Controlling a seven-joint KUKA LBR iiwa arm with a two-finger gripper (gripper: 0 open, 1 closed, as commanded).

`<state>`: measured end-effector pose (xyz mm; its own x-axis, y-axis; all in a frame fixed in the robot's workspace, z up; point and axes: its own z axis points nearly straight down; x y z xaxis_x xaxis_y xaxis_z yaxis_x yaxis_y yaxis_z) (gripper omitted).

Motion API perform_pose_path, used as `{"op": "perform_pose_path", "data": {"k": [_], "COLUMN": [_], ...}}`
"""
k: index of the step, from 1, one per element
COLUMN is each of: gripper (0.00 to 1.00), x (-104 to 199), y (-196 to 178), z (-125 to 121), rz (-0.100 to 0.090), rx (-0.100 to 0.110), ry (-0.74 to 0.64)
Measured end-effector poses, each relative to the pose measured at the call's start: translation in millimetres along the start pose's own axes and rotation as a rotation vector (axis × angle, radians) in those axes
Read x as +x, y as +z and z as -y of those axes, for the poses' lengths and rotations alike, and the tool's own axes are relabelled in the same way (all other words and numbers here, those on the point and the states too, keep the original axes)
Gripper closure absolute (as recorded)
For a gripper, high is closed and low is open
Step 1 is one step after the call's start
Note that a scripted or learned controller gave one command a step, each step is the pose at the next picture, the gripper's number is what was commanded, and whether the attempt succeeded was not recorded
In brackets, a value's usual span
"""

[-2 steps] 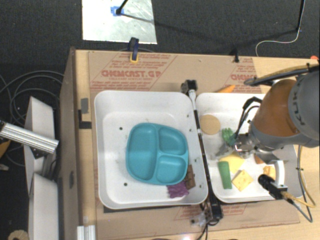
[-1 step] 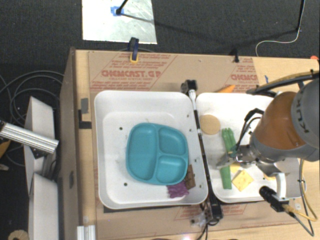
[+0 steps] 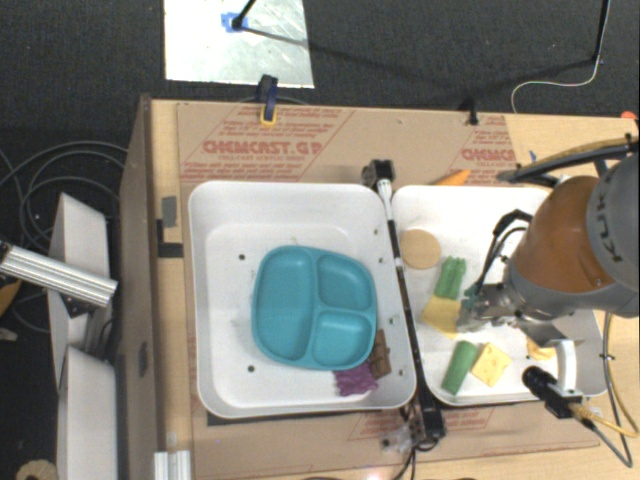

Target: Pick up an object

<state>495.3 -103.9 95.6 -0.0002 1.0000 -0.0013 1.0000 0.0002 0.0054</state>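
The right bin point(image 3: 452, 196) holds a tan round disc point(image 3: 420, 249), a green stick point(image 3: 451, 277), a yellow block point(image 3: 441, 315), a second green stick point(image 3: 459, 365) and a yellow wedge with holes point(image 3: 489, 364). My gripper point(image 3: 472, 305) is low in this bin, at the right edge of the yellow block and just below the upper green stick. The wrist hides its tips. The grey arm with its orange band point(image 3: 560, 243) comes in from the right and covers the bin's right half.
The left bin point(image 3: 290, 196) carries a teal divided plate point(image 3: 312, 308), with a purple lump point(image 3: 352, 380) and a brown piece point(image 3: 381, 358) at its front right. An orange piece point(image 3: 452, 178) lies on the cardboard behind the right bin. A black divider clip point(image 3: 380, 175) sits between the bins.
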Motion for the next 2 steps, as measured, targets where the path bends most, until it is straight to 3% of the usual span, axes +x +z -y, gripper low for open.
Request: {"op": "perform_pose_path", "data": {"k": [1,2], "gripper": [1.0,1.0], "x": [-57,-65], "y": [-73,-89], "z": [1,-48], "rz": [0.004,0.002], "rx": [-0.003,-0.003], "ry": [0.003,-0.005]}}
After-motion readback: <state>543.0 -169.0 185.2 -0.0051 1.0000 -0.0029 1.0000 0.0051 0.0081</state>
